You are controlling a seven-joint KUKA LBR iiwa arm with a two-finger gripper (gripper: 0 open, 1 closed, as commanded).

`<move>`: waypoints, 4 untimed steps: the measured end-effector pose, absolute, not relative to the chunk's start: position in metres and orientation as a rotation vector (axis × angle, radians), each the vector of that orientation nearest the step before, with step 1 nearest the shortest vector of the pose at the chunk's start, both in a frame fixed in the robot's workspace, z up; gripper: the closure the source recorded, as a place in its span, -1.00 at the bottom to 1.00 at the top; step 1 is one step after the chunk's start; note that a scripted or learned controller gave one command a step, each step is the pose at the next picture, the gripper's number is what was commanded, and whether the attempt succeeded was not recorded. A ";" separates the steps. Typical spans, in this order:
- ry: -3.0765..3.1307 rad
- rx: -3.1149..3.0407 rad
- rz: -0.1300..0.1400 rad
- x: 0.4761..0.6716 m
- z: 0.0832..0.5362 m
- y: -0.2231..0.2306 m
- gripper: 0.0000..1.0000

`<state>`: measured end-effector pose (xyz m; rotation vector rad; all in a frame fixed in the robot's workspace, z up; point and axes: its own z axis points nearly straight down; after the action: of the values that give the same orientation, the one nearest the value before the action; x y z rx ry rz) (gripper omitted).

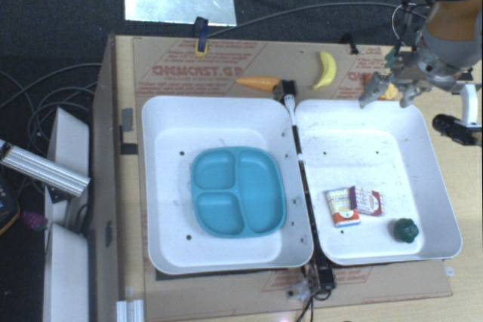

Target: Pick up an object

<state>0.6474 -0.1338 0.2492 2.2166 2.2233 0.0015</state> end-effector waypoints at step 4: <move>2.222 2.222 0.000 0.503 0.084 -0.097 -1.00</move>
<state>0.5032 -0.0970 0.0840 2.2218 2.2217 0.0003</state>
